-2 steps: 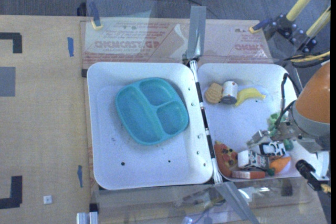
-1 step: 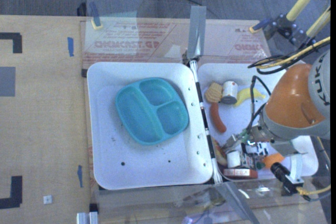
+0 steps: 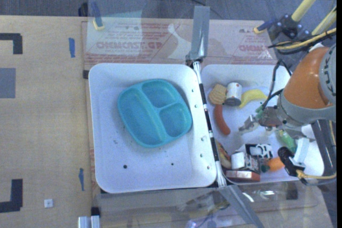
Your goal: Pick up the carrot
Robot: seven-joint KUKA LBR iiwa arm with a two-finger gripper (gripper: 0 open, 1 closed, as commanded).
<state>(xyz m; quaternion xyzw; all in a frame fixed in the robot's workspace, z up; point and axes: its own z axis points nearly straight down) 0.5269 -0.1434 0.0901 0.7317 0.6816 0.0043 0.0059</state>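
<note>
Orange carrot (image 3: 276,164) low in right bin (image 3: 267,73), lower right of frame, lying roughly left-right. My gripper (image 3: 255,122) above-left of it, nothing pinched; finger spread — cannot tell.

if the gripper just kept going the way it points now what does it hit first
The gripper points left across the right bin. First in that line looks to be the red sausage, though height above it is unclear. The carrot lies off that line.
</note>
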